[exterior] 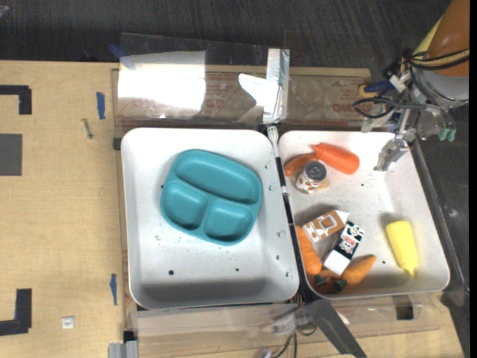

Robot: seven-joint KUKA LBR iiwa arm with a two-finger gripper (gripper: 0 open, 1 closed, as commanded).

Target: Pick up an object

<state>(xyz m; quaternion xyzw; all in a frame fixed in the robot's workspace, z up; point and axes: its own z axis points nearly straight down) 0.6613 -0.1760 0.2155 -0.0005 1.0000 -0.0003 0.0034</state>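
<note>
The end effector (pixel 389 155) is hovering at the right bin's (pixel 432 230) upper right corner; its state cannot be determined. Candidate objects, the carrot (pixel 337 157) and corn (pixel 402 245), are lying apart from it, so a descent here is risking an empty grasp.

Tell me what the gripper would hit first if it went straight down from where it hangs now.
Probably the bare white floor of the right bin. The gripper hangs over the bin's upper right part, apart from the orange carrot to its left and the yellow corn below. Depth is hard to judge from above.
</note>
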